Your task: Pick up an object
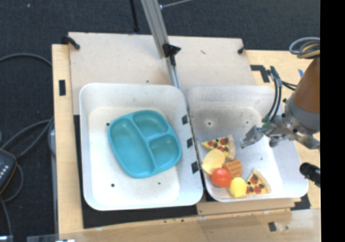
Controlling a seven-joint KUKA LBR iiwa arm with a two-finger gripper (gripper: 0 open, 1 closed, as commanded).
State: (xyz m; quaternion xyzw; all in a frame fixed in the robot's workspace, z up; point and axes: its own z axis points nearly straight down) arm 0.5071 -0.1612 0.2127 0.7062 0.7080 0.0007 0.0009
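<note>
A blue divided plate (144, 143) lay in the left bin (91, 101). Toy food, including a pizza slice (220, 144) and a tomato (220, 177), clustered by the right bin's (226, 98) front edge. The gripper (257, 134) hovered near its right edge, fingers seemingly empty; their spread was unclear. Nothing appeared picked.

There are no words, numbers or signs to read on the bins, the bench, the toys or the arm.
</note>
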